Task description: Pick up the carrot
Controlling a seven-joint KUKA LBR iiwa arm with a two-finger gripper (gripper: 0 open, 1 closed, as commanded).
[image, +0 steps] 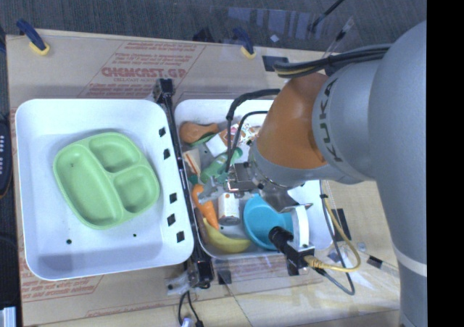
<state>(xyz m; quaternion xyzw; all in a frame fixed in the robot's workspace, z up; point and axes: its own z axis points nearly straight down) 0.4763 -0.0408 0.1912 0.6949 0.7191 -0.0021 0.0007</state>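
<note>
While our gripper [226, 199], state unclear, hovers over the right bin [190, 111], we still must descend onto the carrot [206, 209] at its nine o'clock.

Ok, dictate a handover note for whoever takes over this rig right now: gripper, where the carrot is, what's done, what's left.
Gripper: low in the right bin, over the clutter; whether it is open or shut can't be judged from this view.
Carrot: lying in the right bin near its left wall, just above the banana, beside the blue cup. Not seen between the fingers.
Left bin: holds the green tray.
Done: arm is down at the pile.
Left: grasp the carrot and lift it out.
</note>
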